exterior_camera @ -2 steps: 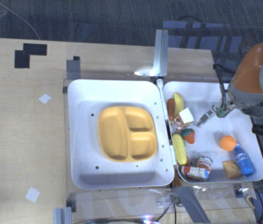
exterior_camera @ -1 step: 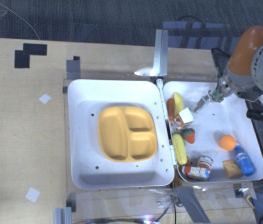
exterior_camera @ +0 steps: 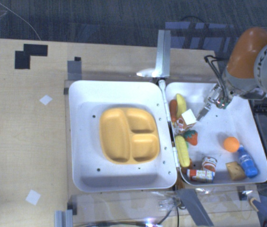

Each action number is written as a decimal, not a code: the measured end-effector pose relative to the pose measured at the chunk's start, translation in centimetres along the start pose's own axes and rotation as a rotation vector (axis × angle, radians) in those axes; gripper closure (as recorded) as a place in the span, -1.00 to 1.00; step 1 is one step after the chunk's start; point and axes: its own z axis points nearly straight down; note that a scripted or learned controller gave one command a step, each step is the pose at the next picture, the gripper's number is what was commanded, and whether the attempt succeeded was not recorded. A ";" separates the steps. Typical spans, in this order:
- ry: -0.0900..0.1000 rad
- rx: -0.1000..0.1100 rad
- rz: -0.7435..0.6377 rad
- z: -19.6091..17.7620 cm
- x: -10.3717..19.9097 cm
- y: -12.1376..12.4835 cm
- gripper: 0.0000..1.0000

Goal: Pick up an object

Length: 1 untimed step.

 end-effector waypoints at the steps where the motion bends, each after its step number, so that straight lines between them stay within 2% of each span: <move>1: -0.025 -0.020 0.129 -0.3 5.9 2.0 -1.00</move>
